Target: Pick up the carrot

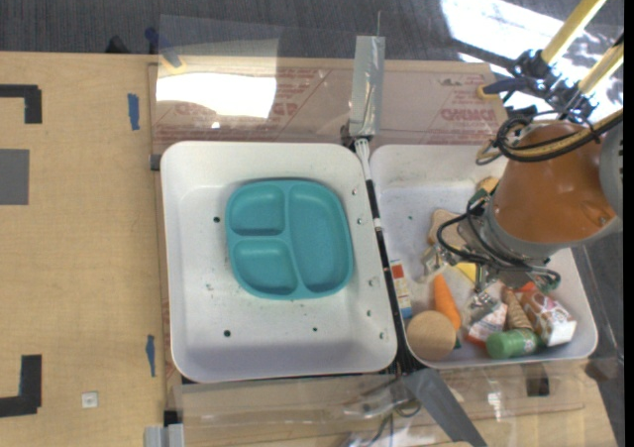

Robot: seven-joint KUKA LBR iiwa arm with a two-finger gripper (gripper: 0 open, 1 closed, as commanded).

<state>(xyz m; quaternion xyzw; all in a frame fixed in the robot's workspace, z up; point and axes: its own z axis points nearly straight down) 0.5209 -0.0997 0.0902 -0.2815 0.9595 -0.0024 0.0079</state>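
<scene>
Round bun (431, 332) and packets (525, 316) crowd the carrot (448, 302); bare floor (411, 202) behind.

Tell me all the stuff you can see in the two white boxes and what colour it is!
shallow white plastic bins: two, white, side by side on the bench.
teal divided plastic plate: one, teal, three compartments, middle of the left bin.
small orange carrot: one, orange, right bin, lying beside the gripper.
round tan ball-shaped item: one, tan, right bin's near edge, just below the carrot.
green cylinder-shaped item: one, green, right bin's near edge.
red and white packets: a cluttered few, count unclear, right bin by the green item.
grey arm with orange band: one, above the right bin.
gripper: one, low among the right bin's items.
</scene>
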